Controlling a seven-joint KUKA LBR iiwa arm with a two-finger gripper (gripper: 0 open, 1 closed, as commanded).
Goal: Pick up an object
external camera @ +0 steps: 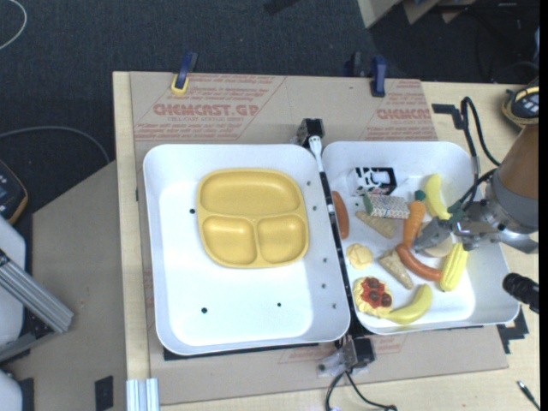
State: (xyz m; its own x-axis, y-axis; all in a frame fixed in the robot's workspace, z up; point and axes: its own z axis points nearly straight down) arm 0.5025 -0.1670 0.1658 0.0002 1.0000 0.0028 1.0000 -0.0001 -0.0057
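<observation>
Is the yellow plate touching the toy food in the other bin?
Apart. The camera view shows the yellow plate alone in the left bin, with both bin walls between it and the toy food in the right bin.

Bright, even overhead light floods the two shallow white plastic bins (248,315), and their floors wash out to near glare. Shadows stay soft and short under the yellow three-compartment plastic tray (253,215). The dark blue carpet floor (86,32) sits dim. Focus is slightly soft throughout.
</observation>
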